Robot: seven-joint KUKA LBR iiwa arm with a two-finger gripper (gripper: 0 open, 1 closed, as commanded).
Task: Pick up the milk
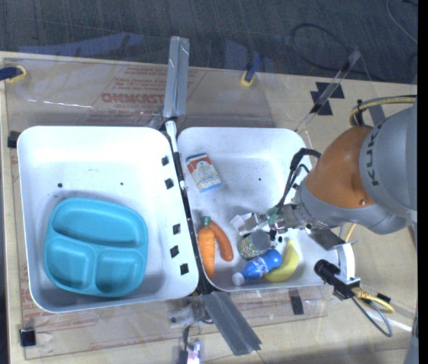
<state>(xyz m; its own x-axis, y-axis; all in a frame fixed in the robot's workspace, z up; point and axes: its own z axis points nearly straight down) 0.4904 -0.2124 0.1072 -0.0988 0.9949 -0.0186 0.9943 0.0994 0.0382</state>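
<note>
We see the milk carton (203, 172) lying untouched at upper centre, while our gripper (263, 232) works lower right; whether it is open, we cannot tell.

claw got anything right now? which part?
Cannot be told. The claw is down among the can, bottle and banana in the right bin; the milk lies apart, untouched.

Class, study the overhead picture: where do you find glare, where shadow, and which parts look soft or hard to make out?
Camera view: glare streaks the clear sheet behind the bins; the left bin is bright with faint shadow under the blue tray; the end effector sits in a dim, cluttered patch; the milk carton print is too soft to read.
</note>
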